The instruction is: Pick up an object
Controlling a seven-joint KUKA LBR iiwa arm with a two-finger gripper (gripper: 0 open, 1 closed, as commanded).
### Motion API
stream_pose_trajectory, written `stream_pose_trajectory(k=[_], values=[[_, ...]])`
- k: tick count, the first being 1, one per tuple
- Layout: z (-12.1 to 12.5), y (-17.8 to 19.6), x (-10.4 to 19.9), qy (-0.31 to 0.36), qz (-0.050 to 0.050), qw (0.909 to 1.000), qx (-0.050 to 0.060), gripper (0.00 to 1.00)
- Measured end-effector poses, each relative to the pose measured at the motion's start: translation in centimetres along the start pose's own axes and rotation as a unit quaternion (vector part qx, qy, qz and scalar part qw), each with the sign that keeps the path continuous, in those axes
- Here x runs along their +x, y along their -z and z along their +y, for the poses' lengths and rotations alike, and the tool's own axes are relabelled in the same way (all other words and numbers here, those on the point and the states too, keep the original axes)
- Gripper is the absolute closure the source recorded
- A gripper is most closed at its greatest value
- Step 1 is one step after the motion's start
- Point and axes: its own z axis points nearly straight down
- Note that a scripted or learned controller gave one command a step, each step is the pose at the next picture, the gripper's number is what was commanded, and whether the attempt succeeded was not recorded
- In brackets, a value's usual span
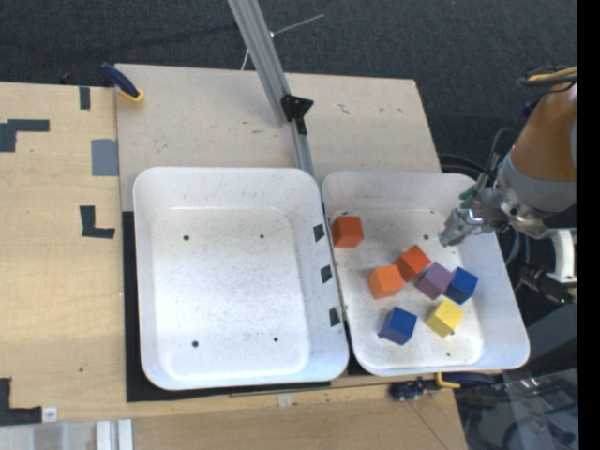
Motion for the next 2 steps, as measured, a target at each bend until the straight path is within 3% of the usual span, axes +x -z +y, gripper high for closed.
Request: stream_pose_trajectory(k=[2], values=[[-0.8,10.8,0.0,0.0,0.0,1.0,-0.001,1.0]])
